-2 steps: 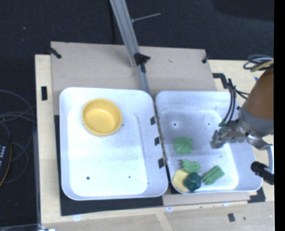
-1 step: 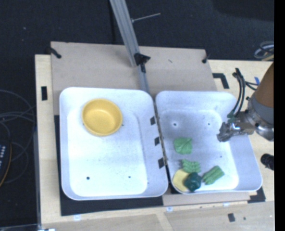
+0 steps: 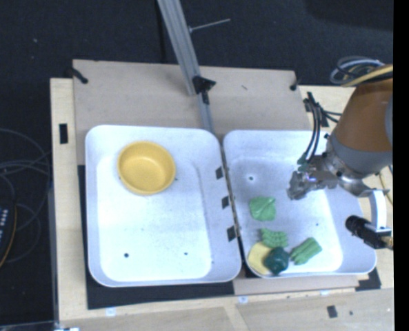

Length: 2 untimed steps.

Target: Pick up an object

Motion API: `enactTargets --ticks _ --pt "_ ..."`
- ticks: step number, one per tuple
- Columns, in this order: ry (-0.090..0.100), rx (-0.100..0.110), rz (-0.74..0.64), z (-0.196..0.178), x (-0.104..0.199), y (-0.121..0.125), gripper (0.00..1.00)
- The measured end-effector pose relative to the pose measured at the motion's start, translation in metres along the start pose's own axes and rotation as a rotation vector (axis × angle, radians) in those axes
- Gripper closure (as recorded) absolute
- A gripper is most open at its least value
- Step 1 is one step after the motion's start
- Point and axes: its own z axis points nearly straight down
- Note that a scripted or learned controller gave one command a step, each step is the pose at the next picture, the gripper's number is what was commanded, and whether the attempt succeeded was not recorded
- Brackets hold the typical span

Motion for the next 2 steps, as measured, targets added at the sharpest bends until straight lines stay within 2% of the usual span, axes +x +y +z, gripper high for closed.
enactTargets --ticks 2 --pt "0.000 0.001 0.000 0.009 0.102 0.025 1.00"
